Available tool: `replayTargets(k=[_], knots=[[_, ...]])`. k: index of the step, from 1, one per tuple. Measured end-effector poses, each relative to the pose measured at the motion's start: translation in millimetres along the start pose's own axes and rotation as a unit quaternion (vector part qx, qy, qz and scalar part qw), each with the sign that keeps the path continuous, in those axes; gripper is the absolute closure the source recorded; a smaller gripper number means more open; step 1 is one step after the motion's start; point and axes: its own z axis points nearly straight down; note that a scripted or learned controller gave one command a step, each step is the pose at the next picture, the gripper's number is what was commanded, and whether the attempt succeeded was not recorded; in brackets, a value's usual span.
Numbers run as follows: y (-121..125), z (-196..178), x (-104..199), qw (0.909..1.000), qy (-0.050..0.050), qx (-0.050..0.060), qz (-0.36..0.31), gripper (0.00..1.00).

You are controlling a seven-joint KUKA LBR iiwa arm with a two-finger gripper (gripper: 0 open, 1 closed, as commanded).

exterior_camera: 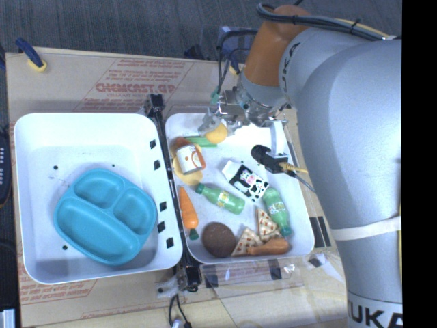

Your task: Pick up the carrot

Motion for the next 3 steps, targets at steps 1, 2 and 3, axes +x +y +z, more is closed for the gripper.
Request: replayTargets(k=[1, 2, 3], knots=[[-3.7, -22.8, 78.5, 0.9827, 0.001, 0.003, 0.185, 1.00], [-5.6, -21.9, 124.5, 0.9380, -0.001, 0.003, 0.347, 1.00], [-51.3, -159.5, 110.9, 0.9296, 0.002, -0.002, 0.369, 1.00]])
